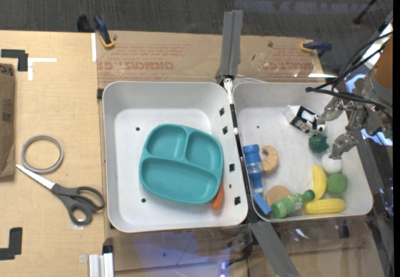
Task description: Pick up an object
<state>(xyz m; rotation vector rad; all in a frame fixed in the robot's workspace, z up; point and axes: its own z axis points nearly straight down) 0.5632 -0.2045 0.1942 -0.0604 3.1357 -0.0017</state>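
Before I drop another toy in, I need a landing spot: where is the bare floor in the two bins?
Left bin: a bare band along its far wall, beyond the teal tray. Right bin: bare far-left corner, beyond the blue bottle. Crowded: its near edge, with green bottle, corn and banana, under the gripper.
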